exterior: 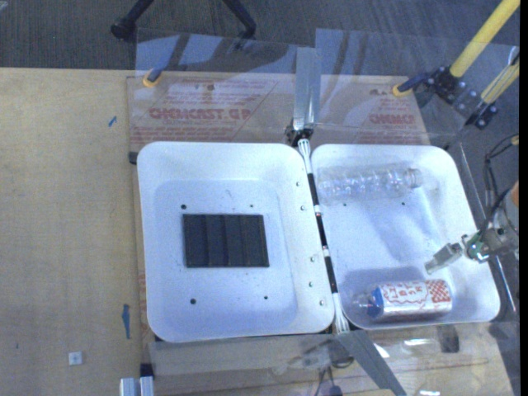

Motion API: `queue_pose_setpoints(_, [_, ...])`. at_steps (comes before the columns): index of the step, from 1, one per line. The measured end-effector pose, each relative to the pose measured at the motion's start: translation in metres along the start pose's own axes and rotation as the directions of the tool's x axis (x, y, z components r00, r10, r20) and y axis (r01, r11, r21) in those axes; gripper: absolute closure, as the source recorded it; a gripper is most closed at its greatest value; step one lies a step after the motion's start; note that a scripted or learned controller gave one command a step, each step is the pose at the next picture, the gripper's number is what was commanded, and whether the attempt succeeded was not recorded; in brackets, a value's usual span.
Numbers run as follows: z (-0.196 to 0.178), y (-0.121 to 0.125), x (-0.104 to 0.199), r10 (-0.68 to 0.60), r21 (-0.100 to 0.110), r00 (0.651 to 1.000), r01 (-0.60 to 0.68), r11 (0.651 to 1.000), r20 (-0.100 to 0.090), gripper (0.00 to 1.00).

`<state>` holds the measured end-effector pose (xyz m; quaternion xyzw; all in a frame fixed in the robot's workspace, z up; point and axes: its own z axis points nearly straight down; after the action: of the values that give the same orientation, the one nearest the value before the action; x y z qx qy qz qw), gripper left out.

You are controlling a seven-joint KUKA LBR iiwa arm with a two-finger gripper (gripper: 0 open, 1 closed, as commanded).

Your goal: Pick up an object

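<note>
The tool (441,258) is seen at the right rim of the right bin (462,188), reaching in from the right. Only a small grey part of it is clear, and it points down and to the left, above the white floor of the bin. From this picture one cannot tell how the tool is set, and no object is seen in it.

Just near of the tool, a small can (406,298) with a red and white pattern lies on its side along the near wall of the right bin. It is close to the tool but apart from it. At the far side of the same bin a clear plastic bottle (370,181) lies on its side, well apart from the tool.

The left bin (165,172) stands just beside the right one. A dark, flat, ribbed block (225,240) lies near its middle. Both bins rest on the wooden tabletop (66,221).
</note>
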<state>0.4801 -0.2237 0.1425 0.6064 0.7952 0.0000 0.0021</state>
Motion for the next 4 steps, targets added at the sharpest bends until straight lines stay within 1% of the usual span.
queue_pose_setpoints(1, [0.054, 0.011, 0.027, -0.161, -0.009, 0.987, 0.161, 0.987, 0.007, 0.0])
queue_pose_setpoints(2, [0.029, 0.001, 0.006, 0.111, 0.001, 0.994, -0.111, 0.994, -0.001, 0.0])
queue_pose_setpoints(3, [0.054, 0.013, 0.046, -0.01, -0.003, 1.0, 0.01, 1.0, 0.003, 0.0])
queue_pose_setpoints(4, [0.039, 0.003, 0.006, 0.232, 0.003, 0.973, -0.232, 0.973, -0.011, 0.0])
